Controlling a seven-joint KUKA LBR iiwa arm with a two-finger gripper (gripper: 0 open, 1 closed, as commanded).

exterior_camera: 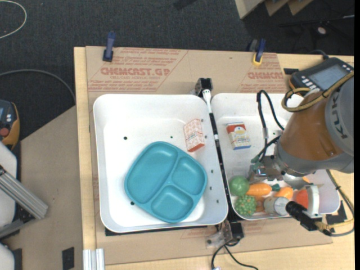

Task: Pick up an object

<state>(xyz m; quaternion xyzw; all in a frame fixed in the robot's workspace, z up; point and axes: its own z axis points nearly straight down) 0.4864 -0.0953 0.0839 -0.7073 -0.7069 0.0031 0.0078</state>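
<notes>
- Tray (166, 180): blue, three compartments, lies flat in the left bin (102, 151), toward the near side, turned at a slant. None of the loose objects is lifted, and this is the leftmost.
- Left carton (193, 135): small, red and white, in the same bin, just beyond the tray's far right corner, near the wall shared with the right bin (242, 100).
- Both bins sit side by side on the counter (140, 72), with a blue clamp (108, 46) and a yellow clamp (259, 50) on its far edge.
- Right carton (238, 135): white with a red top, lies flat in the far half of the right bin, well apart from the food pile.
- Food pile, near left corner of the right bin: green ball (238, 185), bumpy green piece (246, 206) just in front of it, carrot (260, 190) touching both, then grey can (274, 206), orange piece (286, 193) and red piece (302, 197).
- Gripper (263, 172): low over the pile, just above the carrot and beside the green ball; the arm's bulk covers it.
- Jaws: cannot tell whether spread or pressed together; nothing seen between them.
- Arm (315, 139): grey, with orange band, covers the right half of the right bin.
</notes>
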